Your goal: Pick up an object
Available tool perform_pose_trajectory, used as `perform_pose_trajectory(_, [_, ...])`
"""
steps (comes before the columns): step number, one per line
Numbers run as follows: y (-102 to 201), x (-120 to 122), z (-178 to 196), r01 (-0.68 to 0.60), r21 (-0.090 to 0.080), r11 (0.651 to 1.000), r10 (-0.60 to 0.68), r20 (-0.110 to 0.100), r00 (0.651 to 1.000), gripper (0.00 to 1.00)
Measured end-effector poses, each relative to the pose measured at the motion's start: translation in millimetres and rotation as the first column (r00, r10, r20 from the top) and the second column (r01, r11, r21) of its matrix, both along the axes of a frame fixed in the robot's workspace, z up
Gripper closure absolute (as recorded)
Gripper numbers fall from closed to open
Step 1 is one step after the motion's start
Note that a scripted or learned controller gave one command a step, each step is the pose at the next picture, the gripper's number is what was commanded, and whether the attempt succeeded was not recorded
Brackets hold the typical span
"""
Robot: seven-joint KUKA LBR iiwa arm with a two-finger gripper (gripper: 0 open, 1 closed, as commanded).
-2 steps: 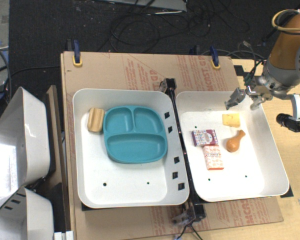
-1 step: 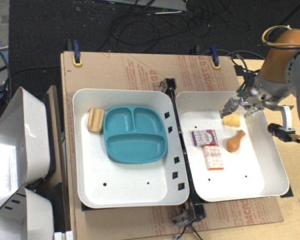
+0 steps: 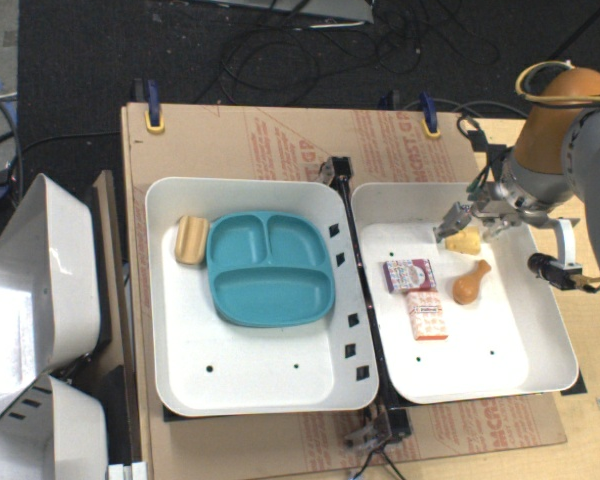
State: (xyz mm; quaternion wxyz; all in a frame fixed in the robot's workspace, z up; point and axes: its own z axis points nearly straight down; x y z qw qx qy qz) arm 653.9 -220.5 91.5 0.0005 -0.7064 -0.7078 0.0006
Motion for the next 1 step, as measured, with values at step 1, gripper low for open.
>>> perform_pose_trajectory(1, [-1.1, 3.3, 15.9, -0.002, -0.006, 1.0, 0.002, 0.012, 1.0, 1.0])
